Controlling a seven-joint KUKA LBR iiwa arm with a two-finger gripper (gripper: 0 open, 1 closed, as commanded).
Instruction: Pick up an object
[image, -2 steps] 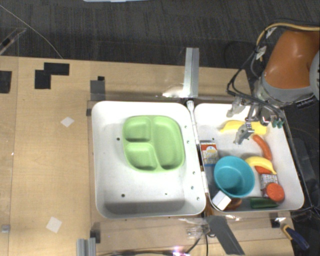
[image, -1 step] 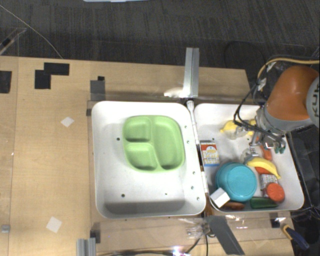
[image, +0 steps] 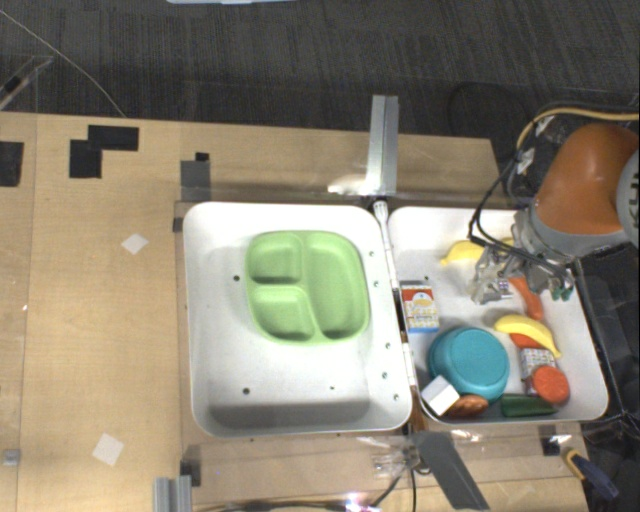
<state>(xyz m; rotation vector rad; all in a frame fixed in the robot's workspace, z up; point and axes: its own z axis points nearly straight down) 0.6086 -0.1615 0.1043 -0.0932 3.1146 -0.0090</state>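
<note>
We hung our hand (image: 522, 282) over the right bin (image: 598, 385), fingers' state unclear; crowded carrot (image: 527, 297) and bananas (image: 527, 331) risked a glancing miss.

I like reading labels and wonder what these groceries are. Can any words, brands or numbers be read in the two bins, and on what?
No text can be read here.
Small box by the divider in the right bin: red and blue print, too blurred to read.
Small packet under the lower banana: dark marks like a barcode, too small to read.
</note>
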